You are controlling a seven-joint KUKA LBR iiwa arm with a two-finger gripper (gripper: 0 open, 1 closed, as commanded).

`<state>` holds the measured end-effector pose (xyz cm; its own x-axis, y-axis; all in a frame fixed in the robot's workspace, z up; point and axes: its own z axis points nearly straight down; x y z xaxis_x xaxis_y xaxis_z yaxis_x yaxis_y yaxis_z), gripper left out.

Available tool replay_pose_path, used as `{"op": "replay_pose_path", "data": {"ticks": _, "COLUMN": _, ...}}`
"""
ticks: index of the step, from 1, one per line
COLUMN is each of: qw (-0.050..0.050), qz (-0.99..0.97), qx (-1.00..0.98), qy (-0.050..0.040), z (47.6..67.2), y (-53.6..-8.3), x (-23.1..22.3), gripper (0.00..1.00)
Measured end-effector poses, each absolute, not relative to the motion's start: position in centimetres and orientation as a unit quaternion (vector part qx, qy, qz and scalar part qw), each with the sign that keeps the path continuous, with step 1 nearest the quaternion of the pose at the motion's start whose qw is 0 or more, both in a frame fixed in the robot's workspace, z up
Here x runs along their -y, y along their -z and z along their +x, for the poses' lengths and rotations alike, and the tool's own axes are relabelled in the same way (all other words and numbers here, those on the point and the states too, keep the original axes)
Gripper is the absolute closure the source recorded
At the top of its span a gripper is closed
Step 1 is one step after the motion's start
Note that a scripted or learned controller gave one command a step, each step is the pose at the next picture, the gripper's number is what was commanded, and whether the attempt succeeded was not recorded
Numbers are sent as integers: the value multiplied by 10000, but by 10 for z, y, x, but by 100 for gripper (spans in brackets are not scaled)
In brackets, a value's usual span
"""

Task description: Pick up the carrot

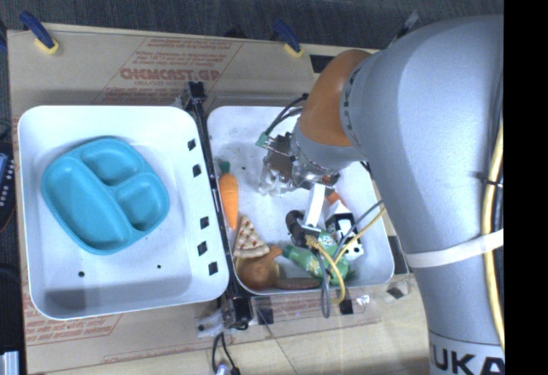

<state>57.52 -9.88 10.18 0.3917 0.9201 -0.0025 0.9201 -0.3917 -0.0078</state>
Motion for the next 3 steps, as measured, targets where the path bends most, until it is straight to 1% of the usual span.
{"op": "replay_pose_path", "data": {"ticks": 1, "qw": 36, "qz": -8244, "qx": 5660, "qy": 4, "z": 510, "y": -194, "x": 5, "gripper": 100}}
{"op": "replay_pose_path", "data": {"ticks": 2, "qw": 33, "qz": -8467, "qx": 5320, "qy": -23, "z": 476, "y": -246, "x": -21, "gripper": 100}}
{"op": "replay_pose_path", "data": {"ticks": 3, "qw": 50, "qz": -9374, "qx": 3482, "qy": -61, "z": 474, "y": -189, "x": -22, "gripper": 100}}
